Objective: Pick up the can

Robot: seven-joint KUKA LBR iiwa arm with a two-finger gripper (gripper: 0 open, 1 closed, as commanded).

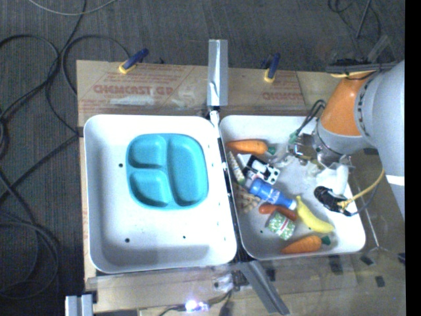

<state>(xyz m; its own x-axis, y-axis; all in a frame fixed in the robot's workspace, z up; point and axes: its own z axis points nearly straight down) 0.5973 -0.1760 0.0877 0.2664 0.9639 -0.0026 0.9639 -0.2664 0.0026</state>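
You see the gripper (304, 151) low over the upper right part of the right bin (355, 239), under the orange band of the arm (368, 114). How far it is open you cannot tell from this view, and nothing is seen held by it. The can (279, 226), small with a green and red label, lies in the lower middle of the same bin, well apart from the gripper. It is just beside the banana (312, 218) and above a carrot (302, 244). The blue bottle (270, 193) lies between the can and the gripper. In the left bin (105, 242) rests a blue divided tray (168, 170).
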